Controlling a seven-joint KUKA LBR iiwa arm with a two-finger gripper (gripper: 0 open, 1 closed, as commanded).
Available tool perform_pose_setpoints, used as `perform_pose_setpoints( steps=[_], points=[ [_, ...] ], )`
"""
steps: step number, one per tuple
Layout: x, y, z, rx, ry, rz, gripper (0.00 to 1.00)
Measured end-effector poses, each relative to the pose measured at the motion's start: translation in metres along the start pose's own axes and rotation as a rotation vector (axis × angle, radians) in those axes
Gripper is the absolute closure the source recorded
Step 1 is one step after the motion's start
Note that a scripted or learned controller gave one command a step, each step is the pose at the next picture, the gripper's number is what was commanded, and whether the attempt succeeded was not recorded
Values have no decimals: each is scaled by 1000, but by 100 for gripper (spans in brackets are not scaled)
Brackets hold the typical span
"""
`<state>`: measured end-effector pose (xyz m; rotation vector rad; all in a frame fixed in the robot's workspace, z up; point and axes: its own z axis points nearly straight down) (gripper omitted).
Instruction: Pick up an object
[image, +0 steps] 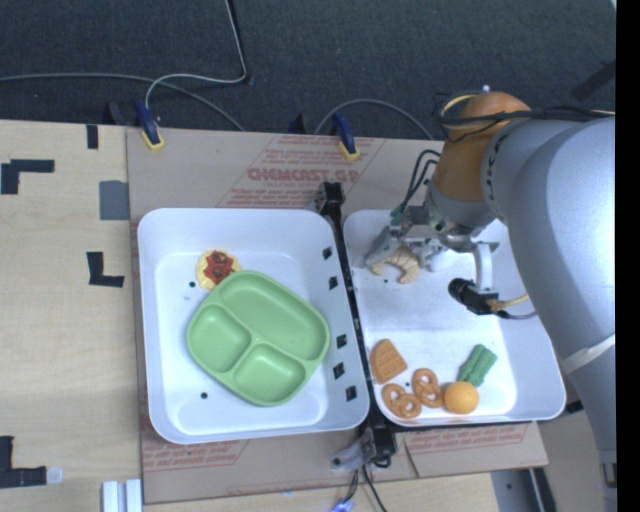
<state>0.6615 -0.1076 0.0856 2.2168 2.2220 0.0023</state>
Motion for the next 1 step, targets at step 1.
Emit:
perform_pose_setpoints(
  steps=[1],
  points=[
    [1,0,-10,1,0,-1,100]
  ],
)
